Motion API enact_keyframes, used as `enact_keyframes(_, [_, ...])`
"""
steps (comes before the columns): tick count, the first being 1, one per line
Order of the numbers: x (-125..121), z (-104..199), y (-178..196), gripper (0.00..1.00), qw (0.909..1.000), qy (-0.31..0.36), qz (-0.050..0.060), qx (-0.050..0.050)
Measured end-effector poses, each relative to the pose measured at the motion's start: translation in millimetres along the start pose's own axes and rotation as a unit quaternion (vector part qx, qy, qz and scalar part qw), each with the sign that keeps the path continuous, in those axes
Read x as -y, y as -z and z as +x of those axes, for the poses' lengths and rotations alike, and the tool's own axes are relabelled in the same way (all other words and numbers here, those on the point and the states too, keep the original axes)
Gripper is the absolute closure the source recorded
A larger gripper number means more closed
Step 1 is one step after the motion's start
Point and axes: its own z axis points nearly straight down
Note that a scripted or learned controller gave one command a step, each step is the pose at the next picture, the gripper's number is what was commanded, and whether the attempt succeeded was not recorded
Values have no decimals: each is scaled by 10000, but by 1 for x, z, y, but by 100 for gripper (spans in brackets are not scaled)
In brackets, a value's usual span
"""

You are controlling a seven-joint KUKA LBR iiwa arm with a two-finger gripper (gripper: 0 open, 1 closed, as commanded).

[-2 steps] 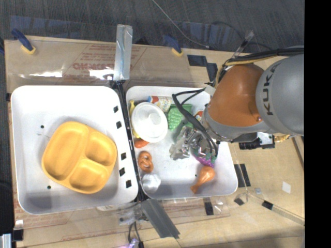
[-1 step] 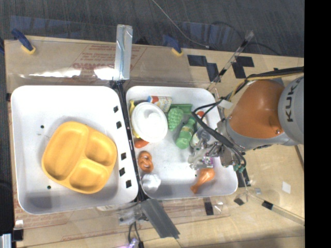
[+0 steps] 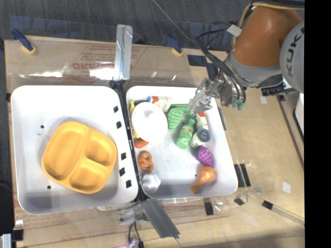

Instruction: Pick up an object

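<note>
Grey, rounded arm (image 3: 292, 35) with a broad, glossy orange band above the wrist. Black cables looped along its side, one with a white tag. Small metallic claw (image 3: 202, 101) with pale fingers. Teal fitting by the wrist.

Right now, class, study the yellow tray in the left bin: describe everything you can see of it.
The yellow tray looks like smooth, glossy plastic, rounded at its corners and split by raised ridges into three shallow compartments. It lies flat and right way up on the floor of the left bin, turned at a slant to the bin's walls. Nothing can be seen in its compartments, and nothing else touches it. It sits apart from the gripper, which is over the right bin.
</note>
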Motion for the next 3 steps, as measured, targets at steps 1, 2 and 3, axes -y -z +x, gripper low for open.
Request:
enact_keyframes(1, [7,-42,4,100,9879,-1553,12,-30])
enact_keyframes(2, [-20,18,-33,100,9767,-2143,18,-65])
enact_keyframes(3, [24,-11,75,100,9619,-2733,13,3])
